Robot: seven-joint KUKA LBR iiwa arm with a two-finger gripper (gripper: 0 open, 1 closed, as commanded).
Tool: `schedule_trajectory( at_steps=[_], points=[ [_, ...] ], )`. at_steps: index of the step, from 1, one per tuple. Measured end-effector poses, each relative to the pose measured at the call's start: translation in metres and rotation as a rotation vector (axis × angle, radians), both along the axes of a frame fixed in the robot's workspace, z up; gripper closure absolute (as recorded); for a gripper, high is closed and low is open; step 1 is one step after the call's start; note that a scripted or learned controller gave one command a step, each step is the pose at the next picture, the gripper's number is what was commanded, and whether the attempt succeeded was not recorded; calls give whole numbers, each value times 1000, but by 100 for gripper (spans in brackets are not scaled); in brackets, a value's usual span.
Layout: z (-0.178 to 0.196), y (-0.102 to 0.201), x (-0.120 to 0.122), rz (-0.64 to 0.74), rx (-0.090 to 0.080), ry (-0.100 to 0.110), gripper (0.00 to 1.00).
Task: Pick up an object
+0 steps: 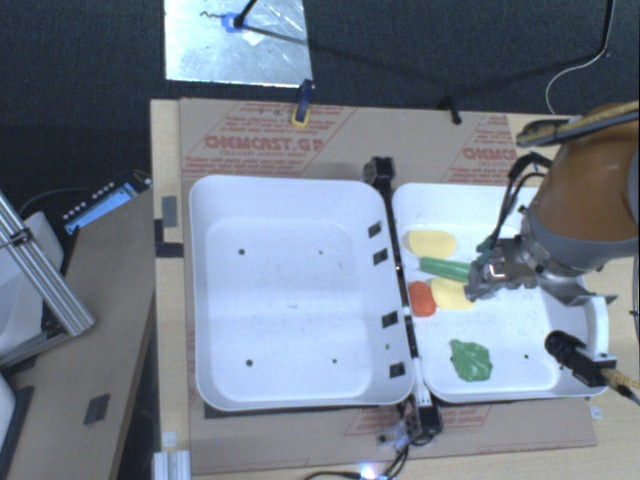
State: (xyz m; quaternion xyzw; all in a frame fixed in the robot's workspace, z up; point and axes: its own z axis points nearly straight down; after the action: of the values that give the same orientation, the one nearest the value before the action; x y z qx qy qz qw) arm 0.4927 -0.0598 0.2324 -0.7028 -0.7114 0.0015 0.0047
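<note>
The right bin (520,203) holds a yellow oval piece (431,241), a green stick-shaped piece (441,267), a second yellow piece (451,295), a small red-orange piece (422,299) and a crumpled green object (470,359). My gripper (478,280) hangs low over the middle of this bin, right at the end of the green stick and the second yellow piece. The arm's wrist hides the tips, so whether anything sits between them is unclear.
The left bin (290,288) lies beside the right one, parted by a black hinged divider (395,278). A black part on a white bracket (575,353) sits over the right bin's near right corner. Cardboard (330,138) underlies both bins.
</note>
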Motion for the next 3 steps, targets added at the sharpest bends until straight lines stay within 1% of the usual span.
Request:
schedule_trajectory(
  at_steps=[1,2,3],
  points=[
    [170,-44,7,-10,-9,-31,100],
    [303,-109,-7,-16,-12,-28,100],
    [114,-88,-7,-10,-1,3,100]
  ],
)
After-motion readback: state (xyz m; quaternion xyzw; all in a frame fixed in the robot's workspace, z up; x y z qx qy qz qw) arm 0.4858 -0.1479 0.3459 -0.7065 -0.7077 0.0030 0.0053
